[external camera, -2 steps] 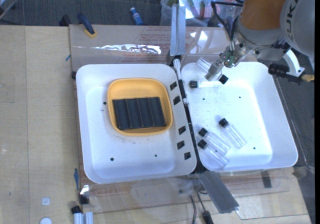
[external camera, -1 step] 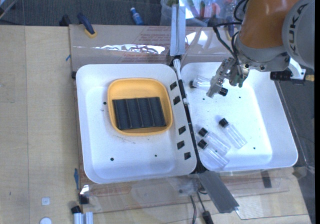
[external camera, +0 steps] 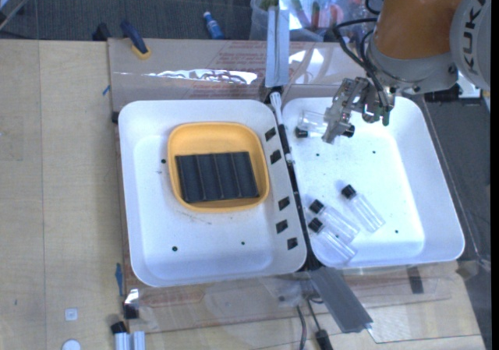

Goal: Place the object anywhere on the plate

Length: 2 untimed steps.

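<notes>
The left bin (external camera: 148, 263) holds a yellow plate (external camera: 181, 138) near its middle, and a dark ribbed block (external camera: 217, 177) lies flat on the plate, taking up most of its floor. A row of small black clips (external camera: 281, 181) runs along the seam where the two bins meet.

In the right bin (external camera: 405, 185), three clear vials with black caps lie on their sides in the near half. One vial (external camera: 329, 220) lies near the seam, a second vial (external camera: 334, 243) lies just nearer and close beside it, and a third vial (external camera: 362, 206) lies a little to their right, well apart from the plate. A fourth clear vial (external camera: 309, 125) lies at the far left of this bin, just left of the gripper.

The gripper (external camera: 337, 132) hangs over the far part of the right bin, tilted, its tips close to the bin floor. Whether it is clenched or released cannot be told. The arm (external camera: 425, 5) reaches in from the far right.
</notes>
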Tool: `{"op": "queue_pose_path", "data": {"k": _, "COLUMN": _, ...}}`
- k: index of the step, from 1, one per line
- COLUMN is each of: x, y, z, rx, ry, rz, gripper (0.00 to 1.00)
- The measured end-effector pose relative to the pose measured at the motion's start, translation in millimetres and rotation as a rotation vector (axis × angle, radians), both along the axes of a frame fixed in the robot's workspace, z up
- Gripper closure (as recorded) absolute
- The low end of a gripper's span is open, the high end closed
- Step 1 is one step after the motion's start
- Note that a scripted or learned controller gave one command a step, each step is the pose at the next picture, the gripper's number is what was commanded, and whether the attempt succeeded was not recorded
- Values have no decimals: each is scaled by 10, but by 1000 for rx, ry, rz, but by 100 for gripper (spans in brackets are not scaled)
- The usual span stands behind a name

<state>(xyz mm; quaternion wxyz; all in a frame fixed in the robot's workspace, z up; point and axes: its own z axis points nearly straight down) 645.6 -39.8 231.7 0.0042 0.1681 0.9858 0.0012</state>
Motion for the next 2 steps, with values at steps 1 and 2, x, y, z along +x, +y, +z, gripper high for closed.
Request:
{"op": "queue_pose_path", "data": {"k": 1, "x": -129, "y": 1, "z": 122, "rx": -1, "ry": 4, "rz": 298, "gripper": 100}}
{"op": "queue_pose_path", "data": {"k": 2, "x": -38, "y": -201, "z": 356, "rx": -4, "ry": -2, "rz": 485, "gripper": 100}}
